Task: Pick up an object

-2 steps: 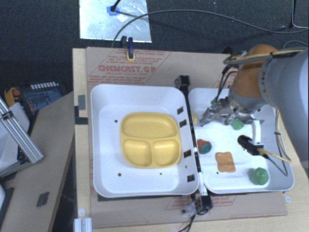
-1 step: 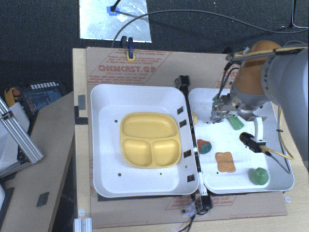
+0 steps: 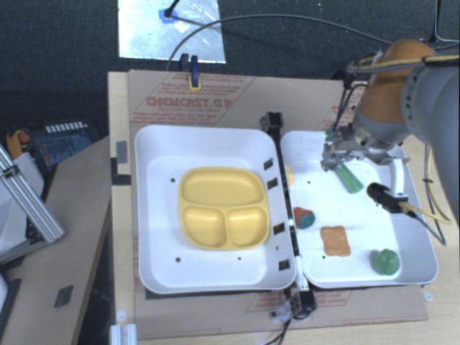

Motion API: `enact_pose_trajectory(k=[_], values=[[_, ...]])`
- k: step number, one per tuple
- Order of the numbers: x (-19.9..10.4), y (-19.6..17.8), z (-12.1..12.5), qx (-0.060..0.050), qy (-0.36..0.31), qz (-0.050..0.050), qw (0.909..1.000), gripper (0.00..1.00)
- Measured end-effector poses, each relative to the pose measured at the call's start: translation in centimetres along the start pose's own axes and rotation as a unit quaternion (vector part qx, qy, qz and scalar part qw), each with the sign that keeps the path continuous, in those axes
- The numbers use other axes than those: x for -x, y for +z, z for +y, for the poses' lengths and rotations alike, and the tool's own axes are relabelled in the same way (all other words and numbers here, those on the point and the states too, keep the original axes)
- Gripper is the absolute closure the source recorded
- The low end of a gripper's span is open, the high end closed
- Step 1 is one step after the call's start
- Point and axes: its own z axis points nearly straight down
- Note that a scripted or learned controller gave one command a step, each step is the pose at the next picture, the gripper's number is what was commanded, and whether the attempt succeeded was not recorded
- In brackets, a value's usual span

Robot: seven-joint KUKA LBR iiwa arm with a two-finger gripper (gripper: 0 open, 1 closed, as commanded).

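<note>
A green cylindrical piece (image 3: 350, 177) lies tilted in the right bin (image 3: 424, 254), directly under the claw (image 3: 339, 158), its upper end hidden by it. Whether the claw grips it I cannot tell. Below the claw: a red-and-teal toy (image 3: 304, 217), a tan cracker-like slab (image 3: 335, 240), a green ball (image 3: 386, 261). Far left, a yellow divided tray (image 3: 223, 207).

arm: reaches in from right, orange band above wrist | pincer (image 3: 338, 160): low, pointing down

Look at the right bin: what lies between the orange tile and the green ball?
Nothing. In the camera view, bare white bin floor separates the orange tile from the green ball.
</note>
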Motion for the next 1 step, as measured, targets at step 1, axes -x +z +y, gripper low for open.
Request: enact_pose_trajectory(k=[1], values=[[-0.49, -6.09, -0.44, 0.001, -0.001, 0.000, 1.0000, 1.00]])
